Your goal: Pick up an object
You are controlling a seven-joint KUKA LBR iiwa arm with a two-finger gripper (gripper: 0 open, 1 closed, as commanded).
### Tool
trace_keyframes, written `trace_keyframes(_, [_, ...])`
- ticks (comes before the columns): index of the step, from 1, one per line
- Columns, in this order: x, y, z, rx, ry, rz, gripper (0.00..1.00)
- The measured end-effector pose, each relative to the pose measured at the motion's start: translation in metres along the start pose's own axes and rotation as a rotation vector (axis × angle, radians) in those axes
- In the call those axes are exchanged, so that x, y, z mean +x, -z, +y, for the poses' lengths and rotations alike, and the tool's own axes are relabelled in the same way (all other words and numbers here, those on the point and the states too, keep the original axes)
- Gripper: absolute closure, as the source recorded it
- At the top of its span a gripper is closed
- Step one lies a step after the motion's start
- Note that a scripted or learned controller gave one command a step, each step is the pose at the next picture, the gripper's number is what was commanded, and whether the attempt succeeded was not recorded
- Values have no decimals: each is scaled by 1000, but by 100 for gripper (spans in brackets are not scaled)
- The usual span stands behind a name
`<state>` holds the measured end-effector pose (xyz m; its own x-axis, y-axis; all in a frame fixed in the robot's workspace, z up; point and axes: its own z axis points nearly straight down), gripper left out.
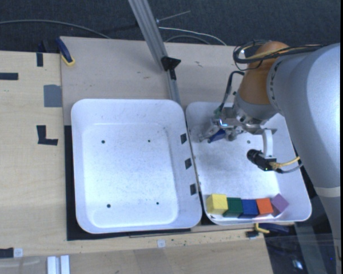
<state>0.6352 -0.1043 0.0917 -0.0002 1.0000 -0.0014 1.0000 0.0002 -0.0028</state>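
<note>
the row of coloured blocks (247,205) lies along the near wall of the right bin (300,214), well apart from my claw (217,131), which hangs near the bin's far-left corner, its state beyond telling.

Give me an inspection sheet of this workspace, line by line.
Surface: wooden bench bearing left bin and right bin.
Job's things: yellow, green, blue, orange and purple blocks, in a row along the right bin's near edge.
Clutter: black tape marks on the bench.
Grippers: claw over the right bin's far end; state unclear.
Cables: white cable behind the bench.
Surroundings: metal pole, dark floor.
</note>
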Motion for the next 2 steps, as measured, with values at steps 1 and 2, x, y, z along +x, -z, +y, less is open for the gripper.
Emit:
trace_keyframes(1, [1, 9, -1, 7, 2, 0, 100])
trace_keyframes(2, [1, 9, 0, 2, 3, -2, 0])
